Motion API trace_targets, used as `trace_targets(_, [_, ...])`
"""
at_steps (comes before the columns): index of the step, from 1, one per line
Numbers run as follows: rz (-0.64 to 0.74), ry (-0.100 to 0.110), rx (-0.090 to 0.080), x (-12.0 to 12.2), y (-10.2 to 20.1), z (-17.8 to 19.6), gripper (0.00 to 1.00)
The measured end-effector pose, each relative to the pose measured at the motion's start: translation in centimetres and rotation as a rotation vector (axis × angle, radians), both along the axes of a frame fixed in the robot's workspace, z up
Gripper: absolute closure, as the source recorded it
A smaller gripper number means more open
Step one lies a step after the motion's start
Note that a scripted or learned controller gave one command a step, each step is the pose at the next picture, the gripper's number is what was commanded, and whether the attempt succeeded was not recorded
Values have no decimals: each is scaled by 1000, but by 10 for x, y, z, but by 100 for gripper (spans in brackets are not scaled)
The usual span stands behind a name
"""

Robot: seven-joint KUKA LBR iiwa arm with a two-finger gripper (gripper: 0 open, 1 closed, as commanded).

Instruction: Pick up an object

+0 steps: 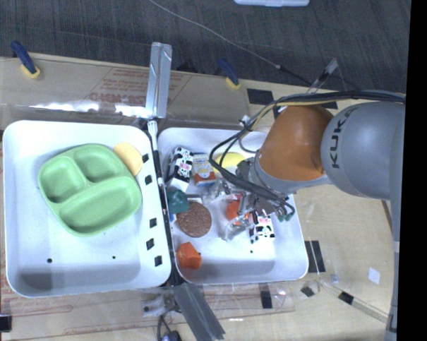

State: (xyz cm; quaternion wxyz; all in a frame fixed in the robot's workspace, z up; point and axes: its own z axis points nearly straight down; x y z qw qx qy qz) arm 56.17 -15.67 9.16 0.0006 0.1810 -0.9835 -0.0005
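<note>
Arm (342, 147): reached in from the right, grey with orange band, wrist bent down over the right bin
Claw (243, 213): low in the right bin, amid clutter near the bin's middle; could not tell how wide, nor whether anything sat between the fingers
Right bin (287, 265): white, shallow, on the worktop, touching the left bin along the divider
Brown disc (194, 220): lay flat in the right bin, just left of the claw
Orange block (188, 255): near the front left corner of the right bin, apart from the claw
Teal piece (177, 199): against the left wall of the right bin, touching the brown disc's upper edge
Cow toy (182, 163): black and white, near the back left of the right bin
Second cow piece (262, 230): black and white, just right of the claw
Yellow ball (231, 161): at the back of the right bin, partly hidden under the wrist
Left bin (26, 264): white, shallow, left of the divider
Green plate (90, 188): three compartments, tilted across the middle of the left bin
Yellow sponge (128, 156): touching the plate's upper right rim, near the divider
Worktop (351, 257): pale wood, black tape marks near the right bin
Cables (243, 136): black, looped from the wrist over the back of the right bin
</note>
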Motion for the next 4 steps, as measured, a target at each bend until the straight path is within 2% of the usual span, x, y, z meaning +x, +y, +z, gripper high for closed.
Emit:
trace_targets(1, [-89,-8,-6,-28,47,3,0])
trace_targets(2, [-1,-4,-1,-18,10,1,0])
trace_targets(3, [-146,0,1,-50,62,0,0])
trace_targets(4, [72,-4,-2,-49,-28,1,0])
